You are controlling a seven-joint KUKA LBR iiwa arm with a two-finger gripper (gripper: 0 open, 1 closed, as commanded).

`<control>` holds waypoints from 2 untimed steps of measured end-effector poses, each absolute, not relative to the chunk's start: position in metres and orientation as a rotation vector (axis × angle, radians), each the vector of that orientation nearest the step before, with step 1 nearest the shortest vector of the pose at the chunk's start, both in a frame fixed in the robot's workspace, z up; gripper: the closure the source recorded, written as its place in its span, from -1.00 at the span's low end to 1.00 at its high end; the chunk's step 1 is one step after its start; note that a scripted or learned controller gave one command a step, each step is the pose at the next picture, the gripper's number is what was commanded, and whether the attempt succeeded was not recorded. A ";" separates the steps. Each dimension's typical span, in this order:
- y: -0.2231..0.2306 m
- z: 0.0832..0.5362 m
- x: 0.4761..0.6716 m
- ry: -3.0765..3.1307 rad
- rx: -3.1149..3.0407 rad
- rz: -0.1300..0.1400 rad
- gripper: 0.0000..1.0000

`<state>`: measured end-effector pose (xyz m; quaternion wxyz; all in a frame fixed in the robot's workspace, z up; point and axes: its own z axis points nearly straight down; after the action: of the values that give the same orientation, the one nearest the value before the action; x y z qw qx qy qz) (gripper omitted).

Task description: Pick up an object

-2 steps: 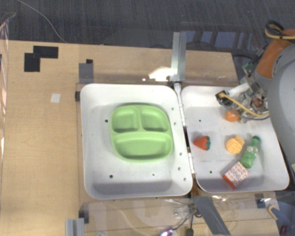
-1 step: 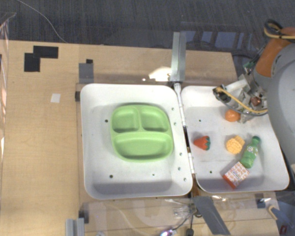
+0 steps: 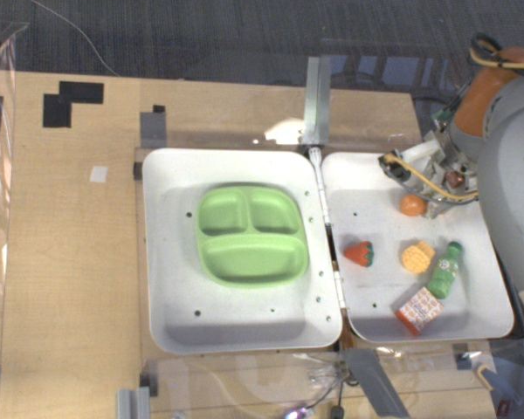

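1. Nearest the camera in the right white bin (image 3: 498, 321) lay a small red-and-white carton (image 3: 419, 310), touching the foot of a green plastic bottle (image 3: 444, 270).
2. Mid-bin sat a red toy strawberry (image 3: 359, 252) and a bumpy yellow toy fruit (image 3: 417, 256), a bit apart.
3. Farthest back, the small orange ball (image 3: 411, 204) sat right under the pincer (image 3: 410, 180). Honestly couldn't tell if the pincer was spread or pressed together.
4. My take: centre over the ball before dropping, since round stuff squirts out sideways.
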<state>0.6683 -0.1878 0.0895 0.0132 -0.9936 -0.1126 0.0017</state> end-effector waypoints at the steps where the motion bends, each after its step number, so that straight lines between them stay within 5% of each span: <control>1: -0.188 0.089 0.669 -0.352 -3.095 0.007 1.00; 2: -0.074 0.186 0.661 -0.323 -3.123 -0.007 1.00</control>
<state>0.6611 -0.0740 0.1855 0.0011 -0.9947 -0.1029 -0.0021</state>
